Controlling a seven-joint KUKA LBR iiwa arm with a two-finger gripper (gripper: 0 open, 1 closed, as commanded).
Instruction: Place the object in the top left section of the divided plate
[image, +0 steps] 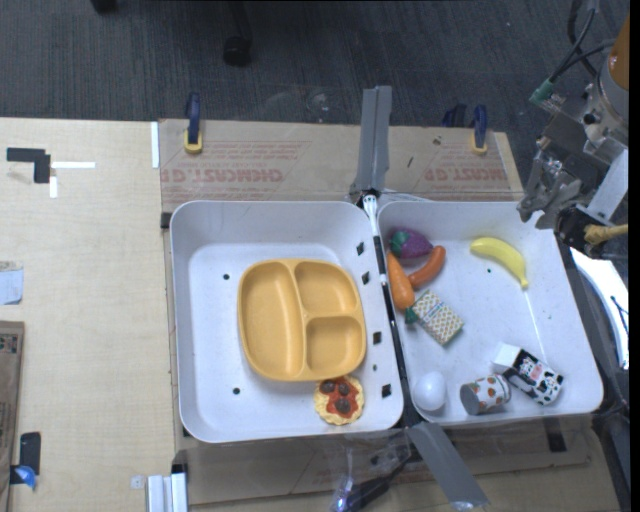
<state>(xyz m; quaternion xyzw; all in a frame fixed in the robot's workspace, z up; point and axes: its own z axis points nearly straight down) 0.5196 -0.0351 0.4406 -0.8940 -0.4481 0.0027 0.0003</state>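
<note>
Yellow plastic is what I pick out first: the divided plate lies in the left bin, its long section toward the left and two smaller sections on its right. A small pizza slice toy lies just beside the plate's near rim. I see nothing lying inside any of the plate's sections.

In the right bin I count a banana near the far right, a purple vegetable, a red chili and a carrot bunched against the divider, a patterned box just beside the carrot, a white egg, a small can and a cow-patterned carton along the near side.

The gripper hangs at the right bin's far right corner, above the rim, well apart from the plate and near the banana. I cannot tell how far its fingers are apart, and I see nothing between them. The arm comes in from the right edge, wrist tilted down toward the bin.
</note>
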